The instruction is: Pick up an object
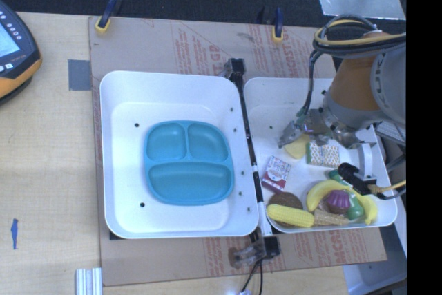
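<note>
We cannot read a single word or number with confidence here. The brown cardboard sheet (207, 52) under the two bins carries faint red printed lettering in slanted lines, but the letters are too small and washed out for us to make out. A small red and white packet (276, 173) in the right bin (266, 97) shows some printing, also too blurred to read. A handheld device (15, 48) at the left edge of the worktop (41, 169) has a screen and buttons, with nothing legible on them.
</note>
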Robot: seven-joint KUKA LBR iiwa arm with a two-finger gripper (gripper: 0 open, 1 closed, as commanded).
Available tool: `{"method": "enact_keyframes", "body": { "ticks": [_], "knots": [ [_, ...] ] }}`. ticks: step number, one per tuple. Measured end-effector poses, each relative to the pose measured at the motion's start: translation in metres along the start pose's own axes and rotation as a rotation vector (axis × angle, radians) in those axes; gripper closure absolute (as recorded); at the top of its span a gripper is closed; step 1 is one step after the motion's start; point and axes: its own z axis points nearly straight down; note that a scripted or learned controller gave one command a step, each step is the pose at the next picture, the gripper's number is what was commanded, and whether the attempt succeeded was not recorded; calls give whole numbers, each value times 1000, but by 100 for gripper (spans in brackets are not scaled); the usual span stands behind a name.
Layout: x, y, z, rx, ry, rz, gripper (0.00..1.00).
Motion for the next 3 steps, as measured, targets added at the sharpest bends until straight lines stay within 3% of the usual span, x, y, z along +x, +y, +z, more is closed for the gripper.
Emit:
{"method": "enact_keyframes", "body": {
  "ticks": [1,2,3],
  "knots": [
    [-3,2,-18,-6,-1,1,100],
    [-3,2,-17,-4,-1,1,0],
    [12,17,-1,5,7,-1,0]
  ]
}}
